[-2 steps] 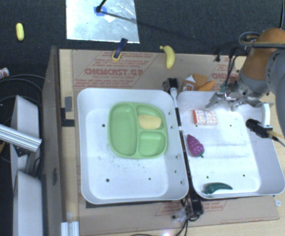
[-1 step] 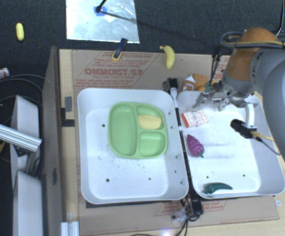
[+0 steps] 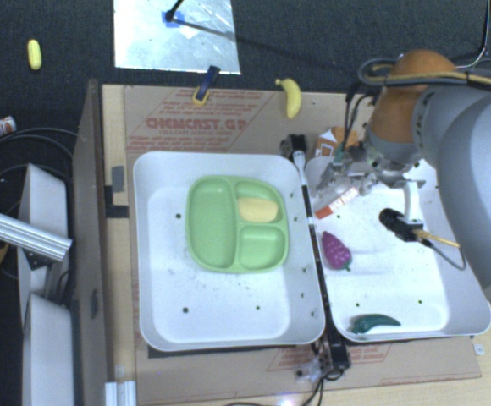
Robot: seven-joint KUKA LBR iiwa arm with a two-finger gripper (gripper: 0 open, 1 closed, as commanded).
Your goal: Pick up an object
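1. Arm (image 3: pixel 461 163): grey, bulky, enters from the right edge and takes up the upper right of the view.
2. Orange band (image 3: pixel 406 100) sits above the wrist, at the arm's leftward end.
3. Wrist angled down and to the left.
4. Gripper (image 3: pixel 340 178) low beneath the wrist, pointing left and downward; metallic parts visible, detail blurred.

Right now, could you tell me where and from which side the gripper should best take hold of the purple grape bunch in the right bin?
Grip the purple grape bunch across its narrower width, coming straight down from above. It lies flat and apart from other items on the right bin floor, elongated away from the camera.
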